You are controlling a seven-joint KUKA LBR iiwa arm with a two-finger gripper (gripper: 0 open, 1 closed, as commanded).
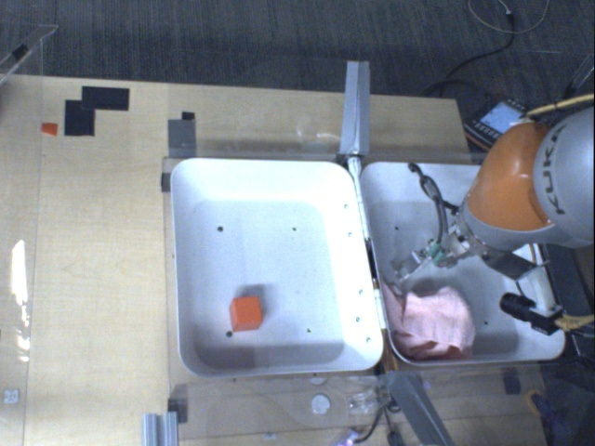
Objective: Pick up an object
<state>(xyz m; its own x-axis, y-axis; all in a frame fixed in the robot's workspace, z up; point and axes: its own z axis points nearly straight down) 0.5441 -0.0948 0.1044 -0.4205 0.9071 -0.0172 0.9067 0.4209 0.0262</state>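
Pink cloth (430,321), soft and crumpled, lies in right bin (521,342) at its near-left corner, long axis running roughly left to right. Gripper (418,266) hangs just above cloth's far edge; open or closed, cannot tell. Orange cube (246,313) sits in left bin (270,193), well apart from cloth. Bench (93,277) pale wood; dark carpet (232,17) beyond.

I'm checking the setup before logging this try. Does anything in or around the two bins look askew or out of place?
Mostly tidy. The pink cloth lies crumpled against the right bin's front-left corner, bunched rather than flat. The orange block sits slightly rotated in the left bin. The hand is just above the cloth.
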